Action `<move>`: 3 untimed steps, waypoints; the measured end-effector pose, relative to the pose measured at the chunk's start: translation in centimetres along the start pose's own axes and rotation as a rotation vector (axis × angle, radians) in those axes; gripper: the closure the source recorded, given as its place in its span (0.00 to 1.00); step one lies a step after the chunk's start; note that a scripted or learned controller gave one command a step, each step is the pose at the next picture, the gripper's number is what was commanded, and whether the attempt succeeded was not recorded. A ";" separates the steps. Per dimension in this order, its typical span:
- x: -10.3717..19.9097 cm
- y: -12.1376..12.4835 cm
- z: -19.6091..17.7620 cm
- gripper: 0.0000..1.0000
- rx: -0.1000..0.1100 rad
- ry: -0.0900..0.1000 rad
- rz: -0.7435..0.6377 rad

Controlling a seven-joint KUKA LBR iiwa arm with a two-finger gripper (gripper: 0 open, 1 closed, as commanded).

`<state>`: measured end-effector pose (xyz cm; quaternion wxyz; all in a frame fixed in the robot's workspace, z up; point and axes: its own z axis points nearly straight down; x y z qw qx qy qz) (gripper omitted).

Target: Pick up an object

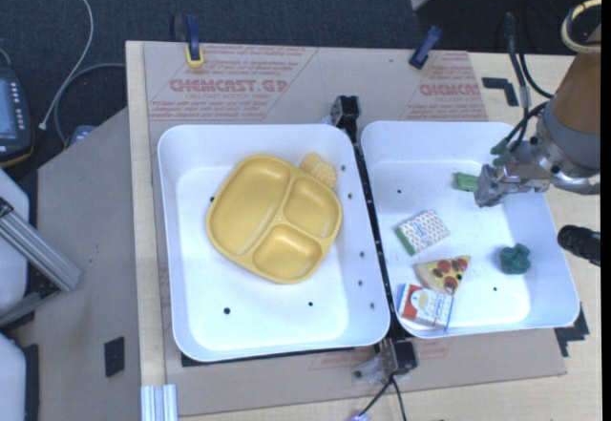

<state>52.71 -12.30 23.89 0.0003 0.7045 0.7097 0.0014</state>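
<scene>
A: Fingers [492, 190] low in the right bin [544, 314], near its far wall. Spread or pressed together?

B: Cannot tell. Too small and dark from this slant, tips merged into 1 grey block. Nothing visibly pinched between them.

A: Closest thing to the fingers?

B: Small green piece [466, 182], just beside the tips on the side toward the left bin. Touching or merely adjacent, hard to say. Probably the target, judging by how low and close the wrist sits.

A: Farther out?

B: Below the fingers toward the near rim: a checkered green-and-white packet [422, 230], then a pizza-slice toy [445, 271], then a red-and-white carton [426, 305] lying partly over the near rim. Off to the arm's side, a dark green lump [515, 259], well apart from the fingers.

A: Why scattered like that?

B: Likely dropped loose so each offers its own grasp; gaps between most, though pizza slice and carton nearly touch.

A: And beyond the divider?

B: Left bin [191, 219] holds a yellow 3-compartment plate [275, 217], with a small yellow item [321, 169] tucked against its far edge. Both well apart from the fingers, across the divider.

A: Progress on the pick?

B: Nothing lifted yet, by the look of it. At the reach-or-close stage at best.
</scene>
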 end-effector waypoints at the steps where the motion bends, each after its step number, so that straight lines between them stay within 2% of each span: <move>1: 5.2 0.6 -0.8 1.00 -0.001 -0.001 0.002; 3: 16.7 0.4 1.4 1.00 0.005 0.000 0.002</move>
